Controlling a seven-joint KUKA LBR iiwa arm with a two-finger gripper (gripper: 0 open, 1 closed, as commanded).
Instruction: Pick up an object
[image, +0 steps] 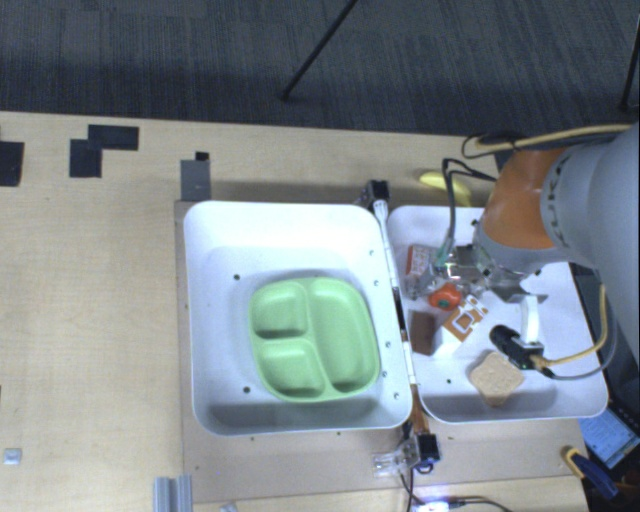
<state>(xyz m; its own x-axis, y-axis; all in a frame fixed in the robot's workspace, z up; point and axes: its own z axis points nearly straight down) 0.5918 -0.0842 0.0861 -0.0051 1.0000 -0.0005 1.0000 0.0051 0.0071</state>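
My gripper (452, 274) reaches down into the right bin (570, 400), near its left middle. Directly below it lies a small orange object (444, 297), touching or nearly touching the gripper tip. A reddish packet (417, 262) sits just left of the gripper. An orange-and-white patterned piece (466, 320) lies a little in front of it. A dark brown block (424, 332) rests by the bin's left wall. A tan, rough round piece (496, 377) lies near the front of the bin. Nothing is visibly lifted.
The left bin (215, 300) holds a green divided tray (312, 335). A ridge (394, 300) separates the two bins. The arm's grey body and orange band (520, 205) cover the right bin's back right part. A yellow item (435, 181) lies behind the right bin.
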